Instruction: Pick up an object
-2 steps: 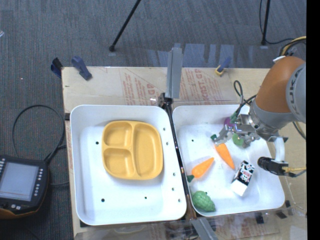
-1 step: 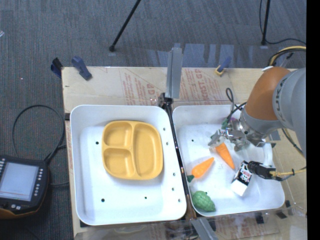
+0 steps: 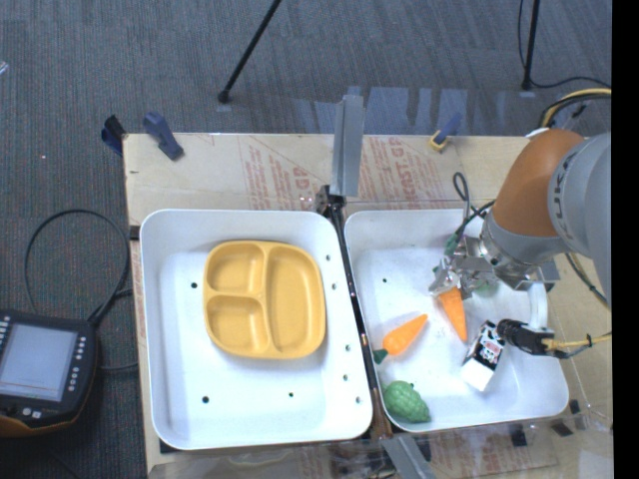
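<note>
The toy carrot (image 3: 454,312) nearest the gripper (image 3: 451,279) lies in the right bin (image 3: 529,392), its broad end up under the gripper and its tip pointing toward the near wall. It looks like a light, stiff plastic toy with a smooth tapering body, so I judge it would slide out of a pinch taken near the tip; the thicker upper half, squeezed across its width, seems the safer hold. The gripper sits just above that broad end, apparently touching it, but whether it has clenched or is released I cannot tell at this angle.

Just left of this carrot lies a second toy carrot (image 3: 404,334), slanted, the two close but apart. Right of the first carrot is a small white carton (image 3: 484,355) with dark print, light and boxy by the look of it. A green knobbly toy (image 3: 407,401) rests near the front wall, left of the carton. Beyond the divider, the left bin (image 3: 175,367) holds a yellow divided plate (image 3: 265,298), all on the worktop (image 3: 230,173).
</note>
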Controlling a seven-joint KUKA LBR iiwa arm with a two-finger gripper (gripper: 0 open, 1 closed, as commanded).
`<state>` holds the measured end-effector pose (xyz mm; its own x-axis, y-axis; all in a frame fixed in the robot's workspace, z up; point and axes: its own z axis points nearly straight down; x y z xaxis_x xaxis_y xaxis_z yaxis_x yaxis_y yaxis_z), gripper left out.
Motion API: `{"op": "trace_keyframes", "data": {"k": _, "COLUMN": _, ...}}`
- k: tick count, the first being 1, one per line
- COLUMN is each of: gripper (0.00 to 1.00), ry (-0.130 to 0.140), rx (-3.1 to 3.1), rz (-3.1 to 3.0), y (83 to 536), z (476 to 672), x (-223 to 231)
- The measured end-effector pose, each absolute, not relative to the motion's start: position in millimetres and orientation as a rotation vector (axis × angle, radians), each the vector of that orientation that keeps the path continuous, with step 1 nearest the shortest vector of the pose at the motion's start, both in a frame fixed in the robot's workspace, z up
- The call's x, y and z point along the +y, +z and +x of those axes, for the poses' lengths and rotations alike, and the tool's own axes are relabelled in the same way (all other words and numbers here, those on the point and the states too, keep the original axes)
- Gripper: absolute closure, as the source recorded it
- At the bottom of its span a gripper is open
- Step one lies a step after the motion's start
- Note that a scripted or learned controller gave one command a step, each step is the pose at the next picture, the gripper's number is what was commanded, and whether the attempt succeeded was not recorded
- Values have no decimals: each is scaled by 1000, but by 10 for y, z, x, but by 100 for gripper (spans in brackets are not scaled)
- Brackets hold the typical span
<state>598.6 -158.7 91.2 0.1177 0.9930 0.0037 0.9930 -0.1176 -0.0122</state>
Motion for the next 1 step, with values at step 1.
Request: {"op": "trace_keyframes", "data": {"k": 1, "gripper": 100, "ry": -10, "rx": -2057, "rz": -2380, "y": 2247, "z": 6356, "x": -923}}
